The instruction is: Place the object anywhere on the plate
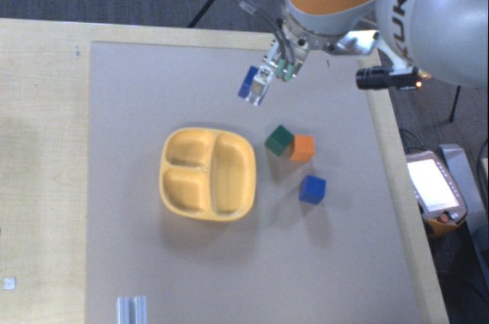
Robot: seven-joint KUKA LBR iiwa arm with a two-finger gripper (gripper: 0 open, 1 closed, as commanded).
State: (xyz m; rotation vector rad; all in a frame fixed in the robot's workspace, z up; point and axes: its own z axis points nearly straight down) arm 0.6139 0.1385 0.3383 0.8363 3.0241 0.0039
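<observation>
Green cube (280, 140), corner toward plate (207, 173)

The divided plate (207, 173) sits near the middle of the mat (114, 124). Just to its right two cubes (290, 144) touch side by side, and a third cube (312, 189) lies nearer the front, a little apart. Behind them the gripper (258, 86) hangs, seemingly above the mat, though height is hard to judge.

The claw (256, 89) hangs above the yellow plate (207, 173), green (279, 140), orange (302, 147) and blue (312, 189) cubes.
</observation>
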